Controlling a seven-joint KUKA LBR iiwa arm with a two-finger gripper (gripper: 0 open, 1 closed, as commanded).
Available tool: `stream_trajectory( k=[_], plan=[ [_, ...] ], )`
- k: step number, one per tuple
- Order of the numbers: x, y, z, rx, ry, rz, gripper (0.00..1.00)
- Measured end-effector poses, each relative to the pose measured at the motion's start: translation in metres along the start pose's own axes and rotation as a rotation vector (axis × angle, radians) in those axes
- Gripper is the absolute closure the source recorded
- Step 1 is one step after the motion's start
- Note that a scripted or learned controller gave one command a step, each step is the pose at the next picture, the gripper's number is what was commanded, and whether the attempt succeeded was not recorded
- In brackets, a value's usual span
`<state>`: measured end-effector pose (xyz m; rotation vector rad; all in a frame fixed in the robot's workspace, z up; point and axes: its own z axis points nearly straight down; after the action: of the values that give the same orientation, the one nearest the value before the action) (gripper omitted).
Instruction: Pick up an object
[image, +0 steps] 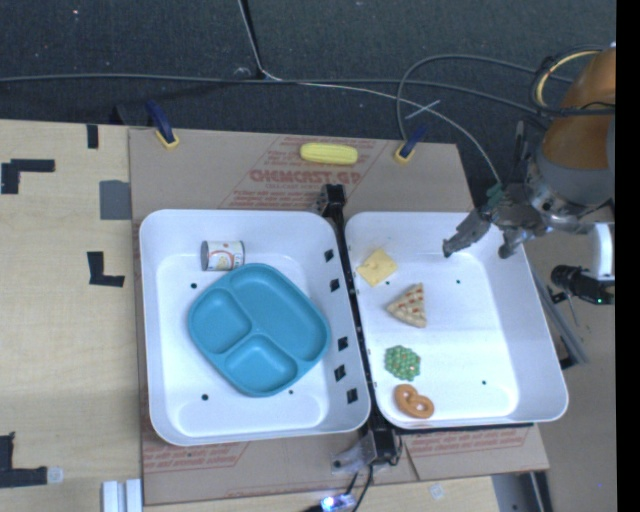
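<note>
Camera view shows the end effector spread and empty over the right bin's far edge. Cheese, pizza, broccoli and pretzel lie along its left side. Best to centre over the pizza, descend straight, then pinch.

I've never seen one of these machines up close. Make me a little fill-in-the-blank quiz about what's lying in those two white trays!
1. The blue divided plate lies in the ____ bin.
2. Beside that plate lies a small ____ on its side.
3. The pretzel is the item nearest the right bin's ____ edge.
4. The tool has its fingers ____.

Missing words: left; can; front; open
</note>
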<state>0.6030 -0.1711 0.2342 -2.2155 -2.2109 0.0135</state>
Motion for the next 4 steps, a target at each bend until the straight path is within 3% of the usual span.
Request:
stream_trajectory(
  k=[1, 4],
  plan=[
    [0.001, 0.003, -0.008, -0.013, -0.002, -0.004, 0.00],
    [-0.006, 0.007, 0.145, -0.016, 0.003, -0.003, 0.00]
  ],
)
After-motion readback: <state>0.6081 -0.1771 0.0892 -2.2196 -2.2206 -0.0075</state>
